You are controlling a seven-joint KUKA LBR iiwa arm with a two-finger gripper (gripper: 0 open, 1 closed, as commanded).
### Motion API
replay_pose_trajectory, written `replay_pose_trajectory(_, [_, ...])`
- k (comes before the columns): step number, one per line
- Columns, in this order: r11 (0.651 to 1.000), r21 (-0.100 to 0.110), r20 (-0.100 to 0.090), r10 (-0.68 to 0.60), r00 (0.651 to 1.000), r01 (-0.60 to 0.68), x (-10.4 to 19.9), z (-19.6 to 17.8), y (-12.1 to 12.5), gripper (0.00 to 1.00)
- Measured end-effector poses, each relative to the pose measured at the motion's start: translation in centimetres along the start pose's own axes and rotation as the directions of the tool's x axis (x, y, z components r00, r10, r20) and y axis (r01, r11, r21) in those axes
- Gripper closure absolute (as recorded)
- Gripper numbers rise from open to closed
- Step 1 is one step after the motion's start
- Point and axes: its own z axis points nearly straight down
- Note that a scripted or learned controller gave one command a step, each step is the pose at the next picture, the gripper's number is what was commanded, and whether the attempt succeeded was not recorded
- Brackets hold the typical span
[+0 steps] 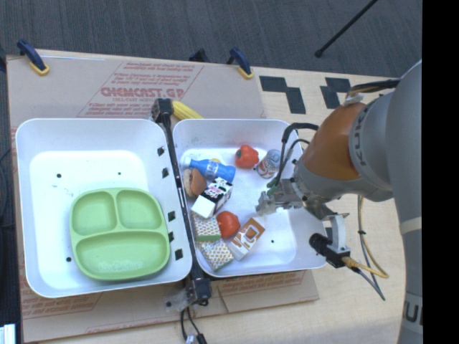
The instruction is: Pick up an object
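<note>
Gripper low over right bin, at three o'clock from the clutter; finger state impossible to tell. Crowded leftward: glossy red tomato, brown-and-white carton at seven o'clock, blue bottle, second red fruit, small can at twelve. Smooth green divided plate in left bin.

A brown bench holds two white bins. The left bin and the right bin sit touching, side by side.
</note>
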Motion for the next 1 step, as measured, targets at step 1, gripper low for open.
replay_pose_trajectory(1, [1.0, -0.008, 0.001, 0.007, 1.0, -0.007, -0.02, -10.29, 7.95, 1.0])
